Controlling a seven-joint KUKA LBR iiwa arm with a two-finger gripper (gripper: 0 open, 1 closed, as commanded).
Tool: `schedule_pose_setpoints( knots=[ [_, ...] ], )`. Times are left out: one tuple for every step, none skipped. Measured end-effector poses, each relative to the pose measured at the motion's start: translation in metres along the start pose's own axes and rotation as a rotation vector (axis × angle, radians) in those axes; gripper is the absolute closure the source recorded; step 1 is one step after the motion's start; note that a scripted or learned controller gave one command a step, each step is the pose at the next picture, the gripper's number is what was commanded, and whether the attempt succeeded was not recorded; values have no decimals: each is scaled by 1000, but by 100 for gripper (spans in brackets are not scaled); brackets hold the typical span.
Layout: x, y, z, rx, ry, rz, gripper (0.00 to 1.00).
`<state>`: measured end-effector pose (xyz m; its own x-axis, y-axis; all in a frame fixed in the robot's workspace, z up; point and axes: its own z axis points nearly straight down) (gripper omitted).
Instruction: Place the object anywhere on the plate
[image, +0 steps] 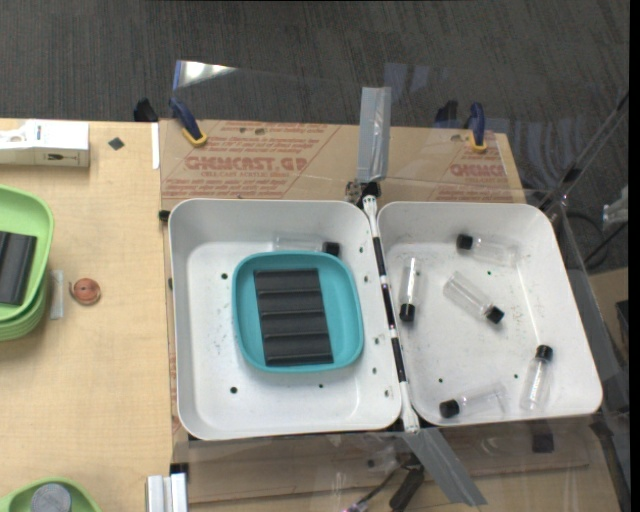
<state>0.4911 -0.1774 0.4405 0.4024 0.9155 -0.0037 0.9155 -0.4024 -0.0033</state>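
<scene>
Plate (246, 320): you have a teal, rounded-square dish with a smooth raised rim, lying flat in the left bin (200, 390). A black ribbed pad (292, 317) of four bars fills its middle.
Bins: both are shallow white trays with glossy walls and rounded corners. They touch along a black hinge-like seam (385, 300). The right bin (570, 300) has a scuffed, speckled floor.
Vials: you see small clear tubes, each with a black cap, all lying on their sides.
Vial by the plate (300, 244): it lies in the left bin just beside the plate's far rim, cap towards the seam. You cannot tell whether it touches the rim.
Vials in the right bin: one lies near the far wall (485, 248). One lies along the seam side (408, 285). One is slanted in the middle (468, 296). One is close to the right wall (538, 380). One is by the near wall (475, 402).
Open room: the white floor around the plate is widest on its near and left sides. In the right bin the vials lie well apart from one another.
Edges: the plate's right rim is close to the seam wall.
Surroundings: printed brown cardboard (260, 160) lies behind the bins, and pale wood bench (100, 400) to the left carries a green tray (25, 265).
Gripper: you cannot tell whether it is released, clenched or grasping anything.
</scene>
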Motion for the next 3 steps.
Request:
schedule_pose_setpoints(
  knots=[
    [-25,30,1,0,0,121,0],
    [-25,30,1,0,0,121,0],
    [-25,30,1,0,0,121,0]
  ],
)
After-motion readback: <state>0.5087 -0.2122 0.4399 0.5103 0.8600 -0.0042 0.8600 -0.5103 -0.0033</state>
